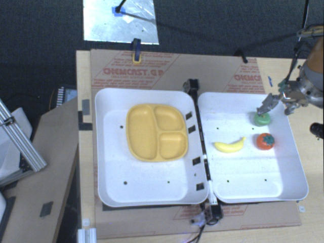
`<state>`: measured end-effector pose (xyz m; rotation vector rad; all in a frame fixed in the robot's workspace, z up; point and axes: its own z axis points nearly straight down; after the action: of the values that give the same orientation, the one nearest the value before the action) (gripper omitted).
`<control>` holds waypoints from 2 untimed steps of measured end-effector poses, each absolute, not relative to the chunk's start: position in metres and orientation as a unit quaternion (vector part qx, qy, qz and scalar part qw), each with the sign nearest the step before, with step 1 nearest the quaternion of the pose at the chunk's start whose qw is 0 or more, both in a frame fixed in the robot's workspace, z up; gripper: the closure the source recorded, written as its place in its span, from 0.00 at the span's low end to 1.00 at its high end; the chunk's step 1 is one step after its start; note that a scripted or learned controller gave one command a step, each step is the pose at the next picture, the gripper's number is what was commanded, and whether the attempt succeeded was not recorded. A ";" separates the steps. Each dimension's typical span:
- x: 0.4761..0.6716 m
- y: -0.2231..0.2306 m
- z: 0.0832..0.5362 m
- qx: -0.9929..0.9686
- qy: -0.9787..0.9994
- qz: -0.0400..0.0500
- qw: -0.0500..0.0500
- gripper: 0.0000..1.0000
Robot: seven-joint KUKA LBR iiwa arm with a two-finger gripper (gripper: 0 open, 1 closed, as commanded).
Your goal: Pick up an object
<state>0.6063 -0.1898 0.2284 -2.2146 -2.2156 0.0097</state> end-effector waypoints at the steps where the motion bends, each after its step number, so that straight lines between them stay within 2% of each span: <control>1: 0.609 -0.189 0.236 -0.706 -0.708 0.000 -0.001 0.00; 2: 0.609 -0.183 0.175 -0.706 -0.708 0.001 0.001 0.00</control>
<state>0.6089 -0.1833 0.1746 -2.2170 -2.2230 0.0021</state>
